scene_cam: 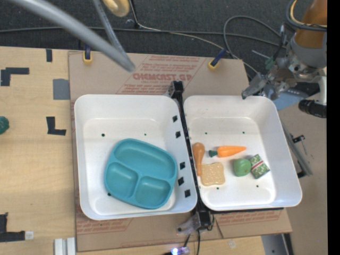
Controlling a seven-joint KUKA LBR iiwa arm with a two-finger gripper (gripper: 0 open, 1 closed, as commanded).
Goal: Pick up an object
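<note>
Even, bright overhead light is washing the two shallow white plastic bins (85, 121) almost shadowless, while the grey metal tube (64, 17) at top left is blurring out of focus.

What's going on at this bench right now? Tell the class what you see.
A robot arm reaches in from the right, its gripper above the far right corner of the right bin, holding nothing visible. That bin holds a toy carrot, a green ball, a small green carton, a slice of toast and an orange bread stick. A teal divided plate lies in the left bin. Nothing has been picked up yet.
</note>
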